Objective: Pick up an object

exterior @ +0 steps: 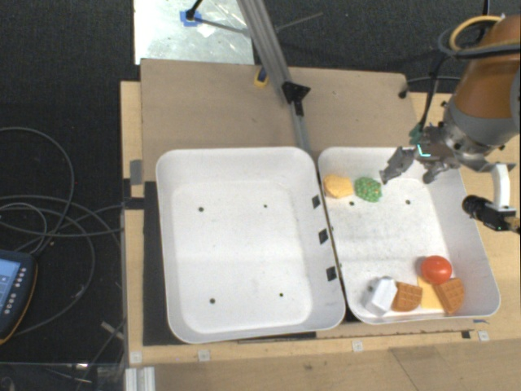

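Gripper [413,169] hovering over the far end of the right bin [464,243], its two fingers spread apart with nothing between them. Just to its left lie a green ball [368,190] and, beyond that, a yellow piece [339,187]. Well toward the near edge sit a red ball [436,268], two orange waffle-like pieces [450,294], and a white object [378,294], possibly a cup. The left bin [244,243] adjoins.

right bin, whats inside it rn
Inside the right bin: a yellow piece beside a green piece at the far end; a red ball, two orange waffle pieces, a white-grey object near the front. Anything beneath them is covered.
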### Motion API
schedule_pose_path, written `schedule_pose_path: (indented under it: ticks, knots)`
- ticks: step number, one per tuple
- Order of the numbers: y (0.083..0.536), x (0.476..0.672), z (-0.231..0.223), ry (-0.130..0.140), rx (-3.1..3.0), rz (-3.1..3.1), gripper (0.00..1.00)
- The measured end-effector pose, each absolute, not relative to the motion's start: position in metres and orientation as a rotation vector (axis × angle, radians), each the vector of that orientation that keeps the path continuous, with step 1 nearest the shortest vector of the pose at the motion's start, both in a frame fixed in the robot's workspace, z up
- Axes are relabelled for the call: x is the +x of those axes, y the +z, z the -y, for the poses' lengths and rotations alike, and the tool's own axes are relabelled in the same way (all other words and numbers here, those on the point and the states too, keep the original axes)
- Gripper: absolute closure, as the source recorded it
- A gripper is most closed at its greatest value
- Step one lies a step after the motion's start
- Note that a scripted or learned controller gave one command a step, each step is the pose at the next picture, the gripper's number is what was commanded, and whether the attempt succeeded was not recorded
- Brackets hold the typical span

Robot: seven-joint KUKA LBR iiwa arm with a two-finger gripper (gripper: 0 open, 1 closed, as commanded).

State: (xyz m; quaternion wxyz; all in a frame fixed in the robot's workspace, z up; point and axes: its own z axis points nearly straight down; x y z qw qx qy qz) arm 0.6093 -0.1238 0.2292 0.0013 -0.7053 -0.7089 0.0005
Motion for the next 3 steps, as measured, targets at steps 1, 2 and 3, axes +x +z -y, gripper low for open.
schedule_pose_path:
  ticks: [1,2,3]
  knots:
    - [0.231,0.61,0.124,-0.002,-2.217,2.227,0.0]
    - [0.17,0.611,0.119,0.004,-2.215,2.223,0.0]
    - [0.107,0.614,0.12,0.004,-2.218,2.22,0.0]
